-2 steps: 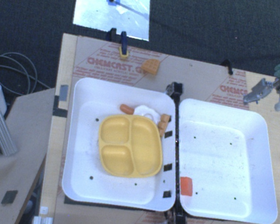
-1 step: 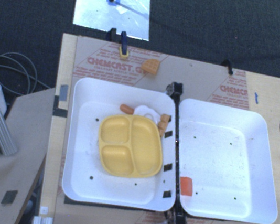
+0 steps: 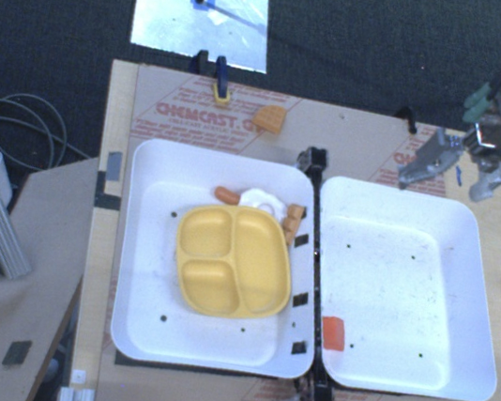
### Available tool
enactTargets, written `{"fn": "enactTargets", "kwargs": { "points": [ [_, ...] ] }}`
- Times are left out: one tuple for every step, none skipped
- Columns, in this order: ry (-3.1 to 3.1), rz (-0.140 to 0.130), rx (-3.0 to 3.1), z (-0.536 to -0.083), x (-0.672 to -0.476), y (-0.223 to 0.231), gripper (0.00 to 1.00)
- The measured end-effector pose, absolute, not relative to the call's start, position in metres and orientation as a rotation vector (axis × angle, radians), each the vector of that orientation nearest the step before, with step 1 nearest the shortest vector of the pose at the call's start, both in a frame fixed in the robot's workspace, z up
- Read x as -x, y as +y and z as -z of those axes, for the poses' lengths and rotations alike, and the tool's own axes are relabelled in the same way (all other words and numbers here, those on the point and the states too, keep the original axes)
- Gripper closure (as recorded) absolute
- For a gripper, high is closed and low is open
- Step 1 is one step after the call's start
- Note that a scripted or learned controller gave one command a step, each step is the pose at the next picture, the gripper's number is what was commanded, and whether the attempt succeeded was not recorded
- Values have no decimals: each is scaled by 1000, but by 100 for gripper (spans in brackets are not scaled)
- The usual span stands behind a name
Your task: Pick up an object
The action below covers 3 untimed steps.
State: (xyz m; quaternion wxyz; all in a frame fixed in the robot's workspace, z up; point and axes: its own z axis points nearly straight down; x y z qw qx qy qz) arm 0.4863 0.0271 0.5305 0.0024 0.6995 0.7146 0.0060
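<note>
Nearest the camera, an orange block (image 3: 332,332) lies in the right bin (image 3: 475,309), tight in that bin's near-left corner against the divider; it looks small, stiff and light, and its flat sides would suit a pinch across its width, though the wall just beside it leaves little room for a finger on that side. Across the divider from the block, the left bin (image 3: 142,253) holds a yellow divided plate (image 3: 232,261), rigid, smooth plastic by the look of it, too broad to span and best taken by its raised rim, where it may slip. Just beyond the plate lie a small orange sausage-shaped piece (image 3: 226,196), a white rounded item (image 3: 262,203) and a tan piece (image 3: 293,219), all light; the sausage could roll. Farther still from the block, past the right bin's far edge, the gripper (image 3: 446,170) hangs above the bench with its jaws spread apart and nothing between them. The block sits well apart from those jaws, diagonally across the right bin, toward the camera and to the view's left.
</note>
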Motion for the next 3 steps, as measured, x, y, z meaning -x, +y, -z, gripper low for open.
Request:
{"fn": "enactTargets", "kwargs": {
  "points": [
    [2225,-9,-2210,-538,-487,18,100],
    [2225,-9,-2210,-537,-487,18,0],
    [2228,-13,-2205,-549,-488,18,100]
  ]
}}
